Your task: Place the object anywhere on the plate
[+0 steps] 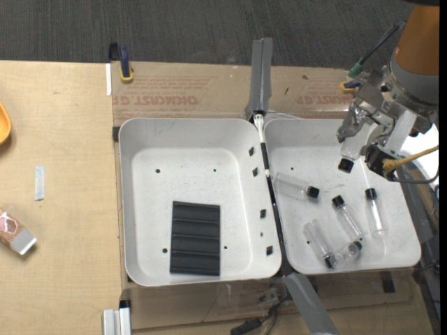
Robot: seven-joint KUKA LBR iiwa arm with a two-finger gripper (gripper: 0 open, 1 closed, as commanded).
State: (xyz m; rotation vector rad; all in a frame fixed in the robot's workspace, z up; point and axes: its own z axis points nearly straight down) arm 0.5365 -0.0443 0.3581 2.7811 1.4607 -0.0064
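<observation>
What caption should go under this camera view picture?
Robot gripper hovers over right bin of clear tubes; ridged black plate waits in left bin.

1. The two white bins (140, 187) look like smooth moulded plastic with a soft sheen.
2. In the left bin lies a ribbed plate (195, 238), matt black.
3. In the right bin, right of the plate, lie clear glossy plastic tubes (347, 218) with black caps.
4. The bench (56, 117), left of the plate, looks like pale matt wood.
5. Behind the plate, printed brown cardboard (181, 93), dull.
</observation>
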